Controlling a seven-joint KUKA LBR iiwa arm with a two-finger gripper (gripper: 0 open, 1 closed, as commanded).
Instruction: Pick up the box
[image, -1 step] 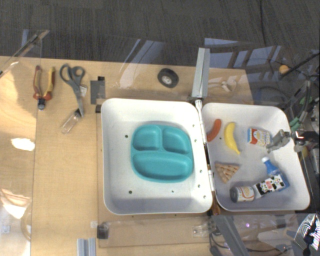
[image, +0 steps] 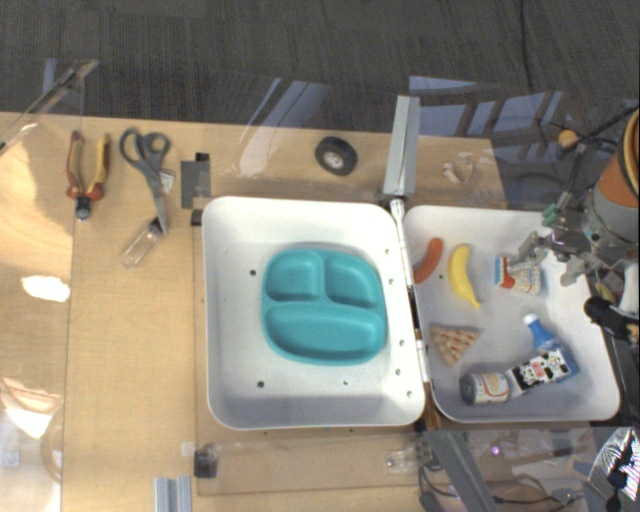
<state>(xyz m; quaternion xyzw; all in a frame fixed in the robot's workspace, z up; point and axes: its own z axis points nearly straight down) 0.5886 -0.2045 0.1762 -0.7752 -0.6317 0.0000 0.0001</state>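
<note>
The hand, fingers spread apart, hung just right of the small box lying right of the banana, so it had best centre over the box before closing.

Teal tray, yellow banana, red sausage, black-&-white cow-print carton, both bins white.

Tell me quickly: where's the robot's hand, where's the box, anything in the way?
Gripper over right bin, upper right. Box just below its fingers, not held. Banana left of box, apart; milk carton lower down.
</note>
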